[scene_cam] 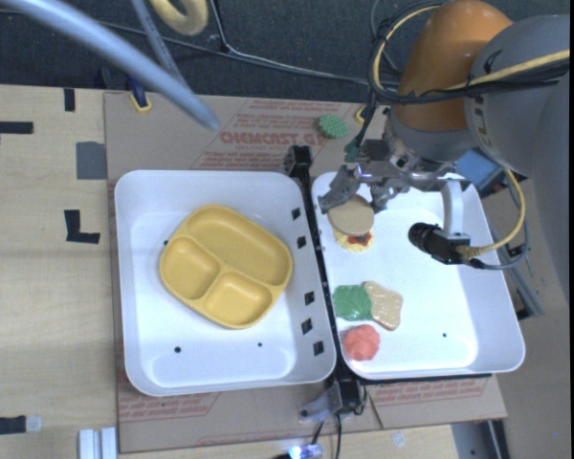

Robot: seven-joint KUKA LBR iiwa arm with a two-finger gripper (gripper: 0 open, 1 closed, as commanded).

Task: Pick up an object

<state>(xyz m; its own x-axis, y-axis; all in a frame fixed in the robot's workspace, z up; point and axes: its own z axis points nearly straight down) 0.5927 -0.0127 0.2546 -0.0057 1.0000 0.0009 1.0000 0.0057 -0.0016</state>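
Where bins (134, 256) sit: cardboard-covered bench (38, 256).

Both bins, left (134, 256) and right (488, 285), are plain white. The sectioned tray (225, 266) is uniform yellow. Toy burger (352, 223): tan top, yellow and red at its lower edge. Three further pieces: one green (351, 301), one beige (386, 305), one red-orange (362, 341). A green dotted piece (332, 125) lies on brown cardboard (258, 137) printed with red lettering. Arm (517, 75): grey, orange band.
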